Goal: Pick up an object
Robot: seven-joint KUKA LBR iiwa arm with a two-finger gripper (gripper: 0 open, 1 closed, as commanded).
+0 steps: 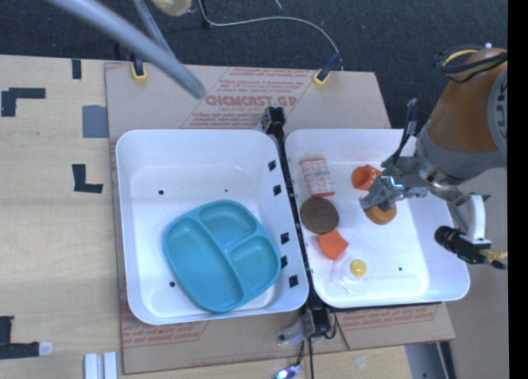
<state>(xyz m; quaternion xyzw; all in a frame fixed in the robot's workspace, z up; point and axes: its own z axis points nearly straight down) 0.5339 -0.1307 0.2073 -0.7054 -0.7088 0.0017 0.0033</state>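
My gripper hangs low over the right bin, directly above a small orange-brown round object and beside an orange piece to its upper left. A brown disc, an orange block, a small printed packet and a clear item with a yellow cap lie to the left of the gripper in the same bin. A blue divided plate lies in the left bin.
A black divider separates the two bins. The arm's orange band and grey wrist stand over the right bin's right rim. A grey pole crosses the upper left above the bench.
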